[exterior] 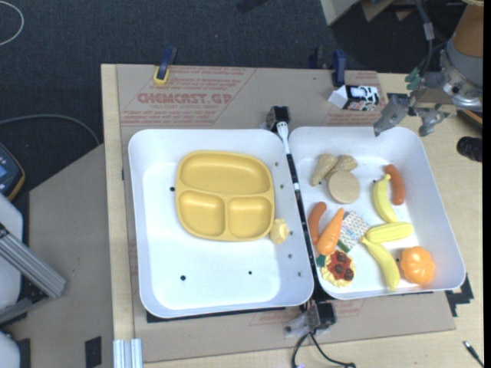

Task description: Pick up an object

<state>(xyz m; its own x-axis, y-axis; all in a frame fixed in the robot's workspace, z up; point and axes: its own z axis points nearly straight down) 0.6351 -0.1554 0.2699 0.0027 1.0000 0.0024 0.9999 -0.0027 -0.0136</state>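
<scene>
A pizza slice (339, 267) is lying at the right bin's (437, 198) near edge; the hand (405, 118) is hovering spread wide, gripping nothing, above its far rim.

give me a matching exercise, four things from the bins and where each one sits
Things:
1. yellow tray
2. orange pepper
3. sausage
4. pizza slice

Places:
A. right bin, near right corner
B. left bin
C. right bin, near left corner
D. right bin, far right side, beside a banana

Pairs: 1-B, 2-A, 3-D, 4-C
</scene>
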